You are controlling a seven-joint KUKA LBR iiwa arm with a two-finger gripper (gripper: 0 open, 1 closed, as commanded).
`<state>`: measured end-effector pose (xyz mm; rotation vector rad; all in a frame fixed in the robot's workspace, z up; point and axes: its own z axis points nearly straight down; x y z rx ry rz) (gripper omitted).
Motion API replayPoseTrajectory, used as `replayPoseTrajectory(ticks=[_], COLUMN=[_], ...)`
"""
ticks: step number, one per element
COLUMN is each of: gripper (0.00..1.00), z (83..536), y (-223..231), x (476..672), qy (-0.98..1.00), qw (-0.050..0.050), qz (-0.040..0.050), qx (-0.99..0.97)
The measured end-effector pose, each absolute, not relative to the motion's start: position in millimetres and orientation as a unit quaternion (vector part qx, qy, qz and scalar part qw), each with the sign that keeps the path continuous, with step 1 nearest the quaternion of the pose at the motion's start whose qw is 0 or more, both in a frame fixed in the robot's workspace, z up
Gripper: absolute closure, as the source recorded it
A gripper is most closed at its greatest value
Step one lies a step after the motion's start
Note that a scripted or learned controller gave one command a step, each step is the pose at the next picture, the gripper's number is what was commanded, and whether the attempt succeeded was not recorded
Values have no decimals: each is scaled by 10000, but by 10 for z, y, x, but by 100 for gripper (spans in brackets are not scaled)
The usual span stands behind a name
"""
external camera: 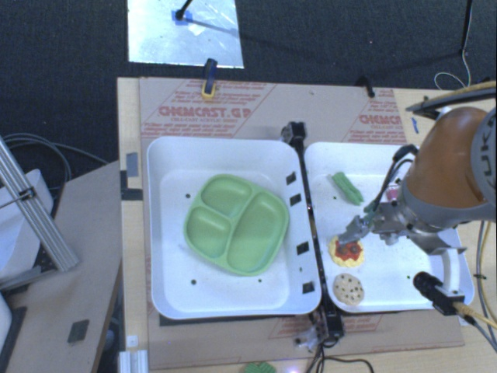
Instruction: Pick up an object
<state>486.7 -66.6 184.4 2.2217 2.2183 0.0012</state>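
White right bin (373, 158) holds three items: a yellow-and-red toy pizza (346, 252) near centre, a cookie (349, 288) just at its 6 o'clock, and a green pod (347, 187) well off at 12. My pincer (356, 231) sits right over the pizza's top edge; can't tell its state. Green divided plate (236, 224) lies in the left bin (167, 208).

Tabletop (256, 109), tan w/ red print, carries 2 shallow white bins side by side. Left bin (167, 208) & right bin (320, 165) touch at mid seam.
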Motion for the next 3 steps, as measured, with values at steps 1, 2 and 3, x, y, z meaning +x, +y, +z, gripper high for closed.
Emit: replayPoseTrajectory(ticks=[1, 2, 3], gripper=[100, 100, 100], z=[1951, 900, 1897], y=[-641, -864, -227], x=[4880, 4873, 4888], qy=[7077, 7062, 7110], qw=[17, 21, 29], qz=[17, 4, 44], qx=[7065, 7080, 7031])
